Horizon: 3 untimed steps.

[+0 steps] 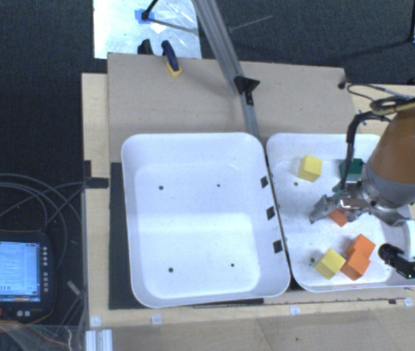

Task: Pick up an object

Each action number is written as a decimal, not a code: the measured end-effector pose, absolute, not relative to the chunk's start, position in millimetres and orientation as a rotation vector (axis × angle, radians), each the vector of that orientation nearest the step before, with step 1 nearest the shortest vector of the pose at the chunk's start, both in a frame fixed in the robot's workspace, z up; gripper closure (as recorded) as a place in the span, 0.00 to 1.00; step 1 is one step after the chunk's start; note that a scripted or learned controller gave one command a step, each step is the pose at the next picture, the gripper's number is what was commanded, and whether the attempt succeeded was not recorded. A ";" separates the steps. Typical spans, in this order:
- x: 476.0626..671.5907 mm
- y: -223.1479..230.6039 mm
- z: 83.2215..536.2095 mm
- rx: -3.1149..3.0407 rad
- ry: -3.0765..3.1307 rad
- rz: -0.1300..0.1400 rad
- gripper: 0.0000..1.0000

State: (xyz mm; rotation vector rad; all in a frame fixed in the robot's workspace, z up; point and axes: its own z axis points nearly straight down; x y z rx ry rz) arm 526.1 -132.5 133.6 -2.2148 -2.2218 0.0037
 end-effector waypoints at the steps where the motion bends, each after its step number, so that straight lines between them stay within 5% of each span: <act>1: 530.4 -137.3 112.2 -2.236 -2.233 -0.006 0.00; 2: 531.6 -137.6 124.5 -2.236 -2.238 -0.011 1.00; 3: 534.2 -139.2 167.8 -2.221 -2.229 -0.005 1.00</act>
